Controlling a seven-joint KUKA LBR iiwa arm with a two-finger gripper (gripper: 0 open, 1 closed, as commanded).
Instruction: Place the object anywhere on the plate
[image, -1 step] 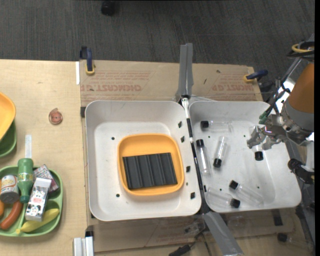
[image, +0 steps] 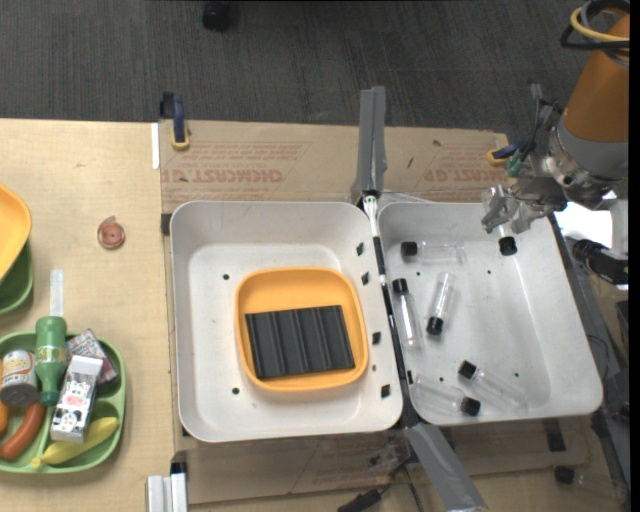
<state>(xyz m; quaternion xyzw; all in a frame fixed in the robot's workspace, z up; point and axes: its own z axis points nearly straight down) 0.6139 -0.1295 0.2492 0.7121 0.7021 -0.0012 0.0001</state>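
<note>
Gripper (image: 503, 218) above right bin's (image: 560, 330) far corner, finger state unclear, clear vials (image: 438, 304) scattered below, orange plate (image: 300, 290) bearing black ridged block (image: 300, 340) in left bin (image: 200, 300)

Black ribbed slab (image: 299, 340) lies flat on orange plate (image: 250, 300).

A green tray (image: 105, 440) of toy food sits left, near a pink disc (image: 111, 234).
</note>
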